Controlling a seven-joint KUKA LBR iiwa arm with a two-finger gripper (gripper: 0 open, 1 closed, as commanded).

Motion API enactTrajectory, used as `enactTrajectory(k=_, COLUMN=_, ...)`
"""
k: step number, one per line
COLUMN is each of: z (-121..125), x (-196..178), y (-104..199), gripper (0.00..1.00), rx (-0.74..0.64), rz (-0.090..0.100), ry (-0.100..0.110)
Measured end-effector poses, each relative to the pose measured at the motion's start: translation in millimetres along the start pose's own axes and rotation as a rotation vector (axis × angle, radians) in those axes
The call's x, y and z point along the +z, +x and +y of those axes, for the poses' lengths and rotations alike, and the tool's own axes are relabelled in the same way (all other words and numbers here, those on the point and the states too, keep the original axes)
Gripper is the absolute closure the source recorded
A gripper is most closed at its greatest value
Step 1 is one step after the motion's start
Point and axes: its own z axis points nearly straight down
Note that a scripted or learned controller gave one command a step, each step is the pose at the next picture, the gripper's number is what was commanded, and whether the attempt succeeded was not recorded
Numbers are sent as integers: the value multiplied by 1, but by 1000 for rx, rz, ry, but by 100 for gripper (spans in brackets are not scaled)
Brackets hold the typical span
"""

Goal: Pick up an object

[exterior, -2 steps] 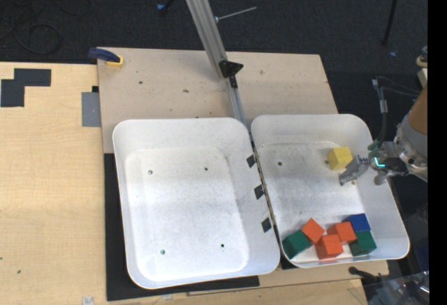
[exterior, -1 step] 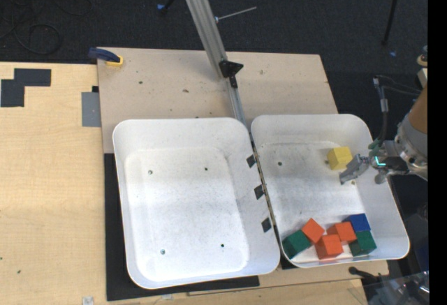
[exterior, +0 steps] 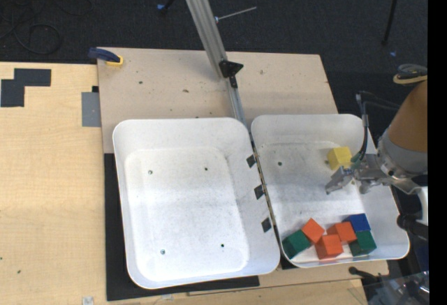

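Note:
A yellow cube [exterior: 340, 156] lies in the right bin [exterior: 300, 132], near its far right side. My gripper [exterior: 348, 183] hovers just in front of and below the cube, reaching in from the right, open with nothing between its fingers. At the bin's front right corner sits a cluster of blocks: three orange ones [exterior: 313, 230] [exterior: 330, 246] [exterior: 345, 232], a blue one [exterior: 359, 222] and two green ones [exterior: 297, 243] [exterior: 362, 245].
The left bin [exterior: 140, 136] adjoins the right one along a divider with black clips [exterior: 258, 190]. A slanted aluminium rail [exterior: 207, 21] rises behind the bins. The grey wrist with its orange band [exterior: 412, 125] overhangs the right bin's right rim.

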Motion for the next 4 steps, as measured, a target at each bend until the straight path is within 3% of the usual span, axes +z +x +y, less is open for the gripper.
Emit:
enactTrajectory(k=1, z=1, x=50, y=0, gripper=0, rx=2, rz=-2, ry=-8)
enactTrajectory(k=2, z=1, x=39, y=0, gripper=100, rx=7, rz=-1, ry=-7)
enactTrajectory(k=4, z=13, x=-61, y=5, gripper=100, rx=-2, rz=-4, ry=-11)
